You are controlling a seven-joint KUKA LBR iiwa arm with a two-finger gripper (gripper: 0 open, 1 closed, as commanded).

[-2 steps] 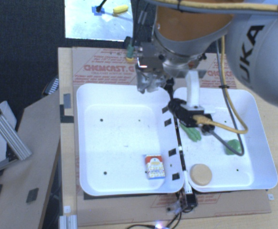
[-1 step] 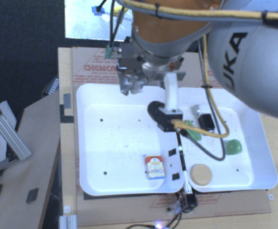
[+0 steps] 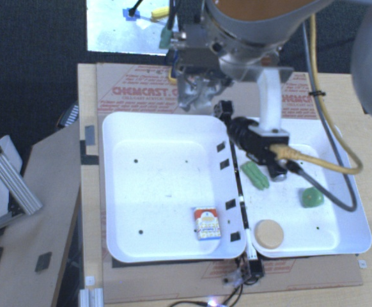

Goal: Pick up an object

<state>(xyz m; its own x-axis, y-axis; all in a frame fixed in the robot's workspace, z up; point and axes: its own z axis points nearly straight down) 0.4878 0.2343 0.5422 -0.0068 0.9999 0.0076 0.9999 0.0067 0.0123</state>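
Plainly, my pincer (image 3: 197, 98) hangs over the far rim of the left bin (image 3: 112, 171), close to its far right corner and blurred against the printed board (image 3: 141, 89) that lies on the bench (image 3: 87, 101). Whether it is apart or together I cannot tell, and I can make out nothing clamped in it. I judge that I am at the opening step: nothing is picked and no thing is approached yet.

The right bin (image 3: 360, 235) holds three things. A long green piece (image 3: 255, 174) lies just right of the two meeting rims. A green lump (image 3: 312, 197) sits further right, apart from it. A tan disc (image 3: 269, 233) rests in the near left corner.

The left bin holds one thing, a small red-and-white box (image 3: 206, 224), lying flat near its near right corner.

Next I must settle on one of these, carry the pincer towards the near side until it is above that thing, and come straight down. The long green piece looks the readiest, being closest and clear of the walls. The flat box, I reckon, would give little to pinch.
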